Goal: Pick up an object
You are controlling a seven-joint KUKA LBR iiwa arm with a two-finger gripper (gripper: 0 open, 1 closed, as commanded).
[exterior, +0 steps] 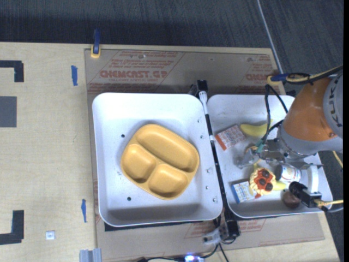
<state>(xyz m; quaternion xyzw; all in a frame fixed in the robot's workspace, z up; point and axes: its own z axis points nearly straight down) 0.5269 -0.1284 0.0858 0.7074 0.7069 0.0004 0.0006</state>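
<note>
The gripper [255, 153] is parked low over the middle of the right bin [240, 103], and whether it's spread or closed can't be told from this angle. Nothing is seen pinched in it. Closest targets: the yellow-and-red toy [263, 180] just beside it toward the near edge, the red-and-white packet [230, 137] by the left wall, the banana [254, 129] toward the far edge. Probably best if one item gets singled out and centred on first, since the clutter's tight.

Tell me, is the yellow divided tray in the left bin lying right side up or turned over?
Turned over. The yellow tray shows three rounded bulges rising toward the camera, not hollows, inside the left bin.
</note>
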